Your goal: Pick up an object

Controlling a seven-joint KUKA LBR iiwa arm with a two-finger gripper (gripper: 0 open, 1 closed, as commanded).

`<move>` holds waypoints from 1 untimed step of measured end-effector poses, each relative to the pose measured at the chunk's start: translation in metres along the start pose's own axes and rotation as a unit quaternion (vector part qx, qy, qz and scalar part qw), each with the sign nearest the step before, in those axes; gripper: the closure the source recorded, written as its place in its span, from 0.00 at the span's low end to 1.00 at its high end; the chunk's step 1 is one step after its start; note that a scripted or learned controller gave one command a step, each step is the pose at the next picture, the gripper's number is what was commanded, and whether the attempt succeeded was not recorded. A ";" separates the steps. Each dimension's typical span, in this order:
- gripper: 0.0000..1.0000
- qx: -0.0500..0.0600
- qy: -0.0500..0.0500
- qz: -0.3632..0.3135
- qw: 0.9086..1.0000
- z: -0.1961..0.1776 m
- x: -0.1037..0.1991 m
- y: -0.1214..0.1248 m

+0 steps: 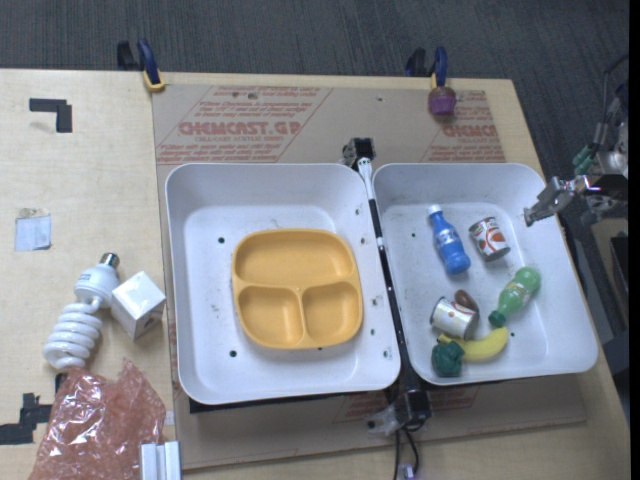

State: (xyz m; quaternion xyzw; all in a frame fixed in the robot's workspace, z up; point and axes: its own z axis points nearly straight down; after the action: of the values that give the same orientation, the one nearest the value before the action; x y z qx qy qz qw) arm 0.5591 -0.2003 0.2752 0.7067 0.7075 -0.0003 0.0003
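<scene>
**Gripper waits at the right bin's far corner, nothing in hand**

Here we are above the bench, two white bins side by side. The gripper (540, 204) sits out at the right edge, just over the far right corner of the right bin (400, 268), and its fingers look spread apart with nothing between them. It holds no object.

Down in that right bin, the candidates are all lying loose. A blue bottle (449, 240) lies toward the far side, and just right of it a small red and white can (489, 238). Nearer to us, a green bottle (515, 294) lies at a slant, its lower end close to a yellow banana (485, 346). Left of the banana's tip there is a dark green lump (449, 358), touching it, and just beyond that a tipped silver can (455, 315).

Over in the left bin (190, 268), a yellow divided plate (297, 288) sits in the middle.

Off to the left on the bench, a spiral light bulb (80, 318) lies beside a small white cube (138, 304), with crumpled pink plastic (95, 423) near the front edge. A purple item (442, 99) sits at the far end of the board, by a clamp.
</scene>
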 end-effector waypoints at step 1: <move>0.00 0.001 0.002 -0.001 1.000 0.182 -0.010 0.034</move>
State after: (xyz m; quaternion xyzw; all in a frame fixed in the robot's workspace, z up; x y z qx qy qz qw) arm 0.5929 -0.2104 0.0927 0.7063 0.7079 0.0006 -0.0014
